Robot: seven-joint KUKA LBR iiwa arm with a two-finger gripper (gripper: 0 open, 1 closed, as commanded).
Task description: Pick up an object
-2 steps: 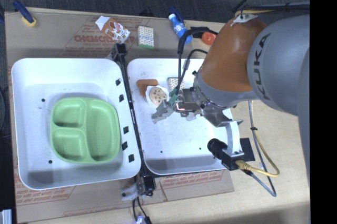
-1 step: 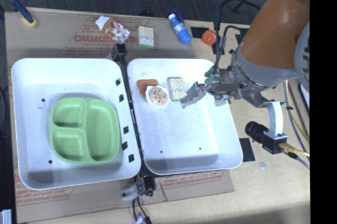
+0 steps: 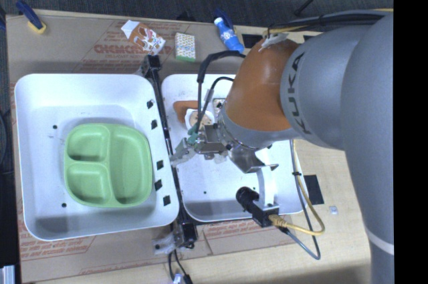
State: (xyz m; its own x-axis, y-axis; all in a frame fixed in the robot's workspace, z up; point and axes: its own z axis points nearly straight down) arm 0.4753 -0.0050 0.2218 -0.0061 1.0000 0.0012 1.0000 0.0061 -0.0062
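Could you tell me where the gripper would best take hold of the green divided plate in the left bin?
I'd grip the green divided plate by its raised outer rim on the right edge, from above: it lies flat, so only the rim offers a pinchable lip.

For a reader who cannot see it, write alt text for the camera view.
A grey robot arm reaches into the right white bin, its gripper low near the bin's left wall. The left bin holds a green divided tray.
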